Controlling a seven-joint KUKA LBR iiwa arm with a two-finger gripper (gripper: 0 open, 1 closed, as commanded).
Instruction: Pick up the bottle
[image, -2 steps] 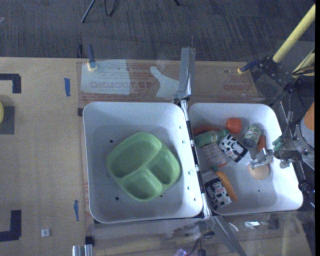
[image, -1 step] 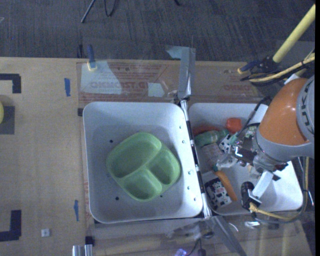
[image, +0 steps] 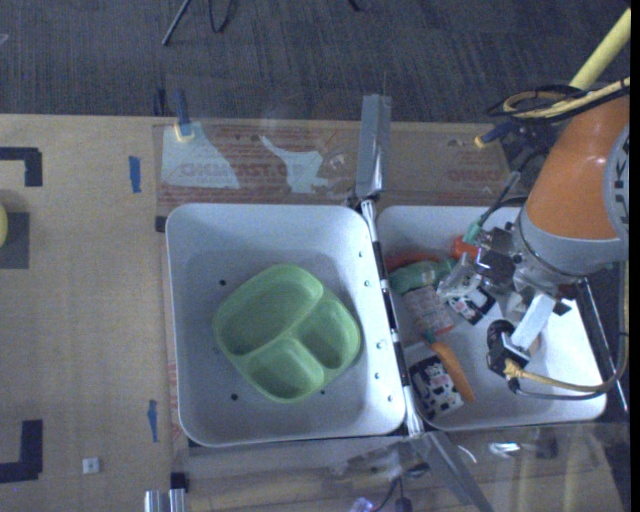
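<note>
On the counter two bins stand side by side, touching along one edge. The left bin holds a divided plate, which lies near its middle. In the right bin several things lie close to the shared edge: a bottle at the far part, a carrot nearer to the front, and a small box just beside the carrot, on its left. The arm reaches in from the right, and the gripper is above the right bin, just right of the bottle.

wood bench, 2 white bins side by side
</note>
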